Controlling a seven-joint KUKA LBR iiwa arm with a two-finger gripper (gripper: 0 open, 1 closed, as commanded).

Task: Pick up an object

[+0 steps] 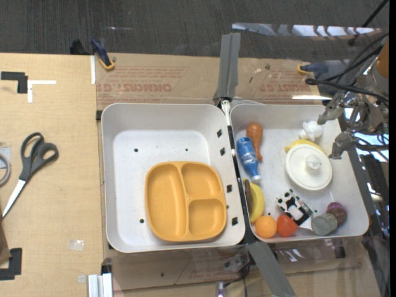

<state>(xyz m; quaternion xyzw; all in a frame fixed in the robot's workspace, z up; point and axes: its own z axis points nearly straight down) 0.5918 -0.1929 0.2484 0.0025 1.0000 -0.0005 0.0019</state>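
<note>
We see the gripper (339, 135) poised above the right bin (362, 224) near the white lid (309, 166), presumably selecting a target; its open-or-closed state cannot be determined.

Grey metal hand (339, 124), black cables, orange patch above

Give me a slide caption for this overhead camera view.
Two-finger gripper poised over right white bin of small objects; orange divided plastic plate in left bin.

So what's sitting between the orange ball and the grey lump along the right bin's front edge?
In the camera view, a red object sits right beside the orange ball, then a black-and-white toy slightly behind, before the grey lump.
</note>
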